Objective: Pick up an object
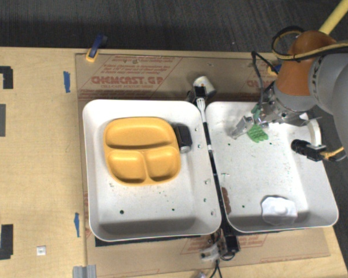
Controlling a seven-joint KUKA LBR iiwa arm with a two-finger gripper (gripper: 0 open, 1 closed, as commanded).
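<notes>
In the right bin (313, 213), a small green object (257, 134) lies near the far edge, partly covered by the wrist. My gripper (242, 126) is low over that far part of the bin, just left of the green object and close against it. A white crumpled object (278, 207) rests in the bin's near right corner. The left bin (98, 201) holds a yellow three-compartment tray (142, 149) with a small black object (182, 136) at its right side.
The grey arm with its orange band (304, 62) reaches in from the upper right, with black cables around it. A black and white fixture (202, 88) stands at the far end of the seam between the bins. The bins sit on a cardboard sheet (133, 74).
</notes>
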